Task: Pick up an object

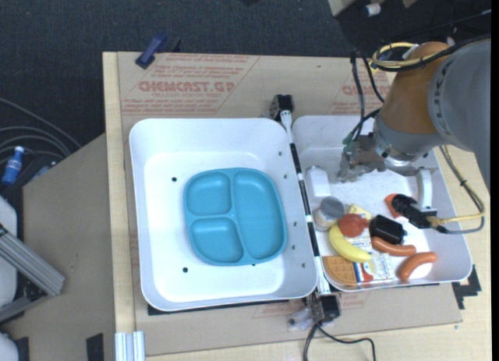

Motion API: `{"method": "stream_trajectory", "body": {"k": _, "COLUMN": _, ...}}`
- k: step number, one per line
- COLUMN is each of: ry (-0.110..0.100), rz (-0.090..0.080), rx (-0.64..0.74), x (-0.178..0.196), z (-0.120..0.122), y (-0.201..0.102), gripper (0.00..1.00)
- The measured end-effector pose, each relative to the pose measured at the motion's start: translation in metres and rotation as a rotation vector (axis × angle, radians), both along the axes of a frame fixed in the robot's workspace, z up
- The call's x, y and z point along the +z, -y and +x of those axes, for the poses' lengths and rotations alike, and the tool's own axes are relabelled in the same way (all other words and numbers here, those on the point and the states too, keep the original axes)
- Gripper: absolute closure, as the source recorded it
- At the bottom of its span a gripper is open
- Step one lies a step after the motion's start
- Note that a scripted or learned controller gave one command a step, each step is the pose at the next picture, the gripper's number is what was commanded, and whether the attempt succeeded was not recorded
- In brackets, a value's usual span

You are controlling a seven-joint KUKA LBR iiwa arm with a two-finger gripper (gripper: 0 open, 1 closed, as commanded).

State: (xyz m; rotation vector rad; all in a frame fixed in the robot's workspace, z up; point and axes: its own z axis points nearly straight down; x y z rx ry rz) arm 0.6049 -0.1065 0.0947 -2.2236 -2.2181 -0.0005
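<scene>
The right bin [321, 135] holds several toy foods heaped at its near end: a yellow banana [347, 244], a red tomato [353, 225], a grey round piece [332, 209], a black block [387, 229] and an orange sausage [394, 249]. A second sausage [418, 263] and a red piece [401, 204] lie further right. My gripper [355, 166] hangs low over the far half of this bin, up and slightly right of the grey piece and apart from the heap. Nothing shows beneath it.
The left bin [148, 196] holds a blue divided plate [234, 216]. A flat tan wafer [341, 271] and a printed packet [379, 268] lie at the right bin's front edge. The grey arm [460, 94] and its cables cover that bin's far right corner.
</scene>
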Motion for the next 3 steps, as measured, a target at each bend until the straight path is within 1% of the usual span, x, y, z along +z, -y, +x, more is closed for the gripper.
{"method": "stream_trajectory", "body": {"k": 1, "ry": 0.000, "rz": 0.000, "rx": 0.000, "x": 0.000, "z": 0.000, "y": 0.000, "gripper": 0.00}}
{"method": "stream_trajectory", "body": {"k": 2, "ry": 0.001, "rz": -0.001, "rx": 0.003, "x": -0.010, "z": 0.056, "y": -0.006, "gripper": 0.00}}
{"method": "stream_trajectory", "body": {"k": 3, "ry": 0.004, "rz": -0.002, "rx": 0.004, "x": 0.001, "z": 0.057, "y": -0.006, "gripper": 1.00}}
